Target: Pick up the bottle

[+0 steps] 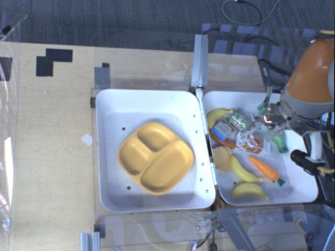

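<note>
Left bin [104,156], frame centre: one yellow three-compartment plate [156,157]. Right bin [306,192]: three bananas [250,190], carrot [264,168], printed packets [250,141], green bottle [279,141] lying near the bin's right side, pale green, partly under the arm. Gripper [269,118] sits at the bin's upper right, just above the bottle; can't tell the claw's state, too small and cluttered. Arm's orange band [311,72] cut off at the frame's right.

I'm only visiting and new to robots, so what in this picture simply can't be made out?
- Gripper, camera view: small and blurred under the arm's wrist, so its fingers are unreadable.
- Green bottle: its top is hidden by the gripper.
- Packets: print too small to read.
- Right bin: far corner covered by the arm.
</note>
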`<action>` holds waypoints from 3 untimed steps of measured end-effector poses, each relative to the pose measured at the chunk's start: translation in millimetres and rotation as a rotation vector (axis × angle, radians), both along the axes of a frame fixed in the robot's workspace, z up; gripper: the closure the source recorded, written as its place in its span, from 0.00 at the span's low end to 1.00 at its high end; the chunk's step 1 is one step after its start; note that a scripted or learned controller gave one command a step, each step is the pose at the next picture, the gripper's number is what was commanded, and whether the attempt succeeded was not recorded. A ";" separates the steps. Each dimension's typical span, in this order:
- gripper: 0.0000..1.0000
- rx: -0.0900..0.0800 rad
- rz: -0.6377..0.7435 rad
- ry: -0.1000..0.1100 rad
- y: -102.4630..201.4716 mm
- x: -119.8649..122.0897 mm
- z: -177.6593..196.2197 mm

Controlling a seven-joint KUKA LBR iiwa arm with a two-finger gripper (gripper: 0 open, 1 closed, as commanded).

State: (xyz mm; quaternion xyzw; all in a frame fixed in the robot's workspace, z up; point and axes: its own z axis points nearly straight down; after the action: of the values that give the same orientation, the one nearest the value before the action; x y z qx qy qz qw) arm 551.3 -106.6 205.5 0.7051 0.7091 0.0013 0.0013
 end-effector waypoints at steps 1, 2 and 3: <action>0.00 0.002 -0.227 0.002 61.8 -10.2 -20.7; 0.00 -0.003 -0.199 -0.039 25.2 27.4 -91.0; 0.00 0.004 -0.429 -0.017 9.5 57.9 -84.7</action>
State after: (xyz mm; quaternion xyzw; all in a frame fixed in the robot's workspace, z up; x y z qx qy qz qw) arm 609.2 -97.1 120.7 0.8398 0.5427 0.0082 0.0060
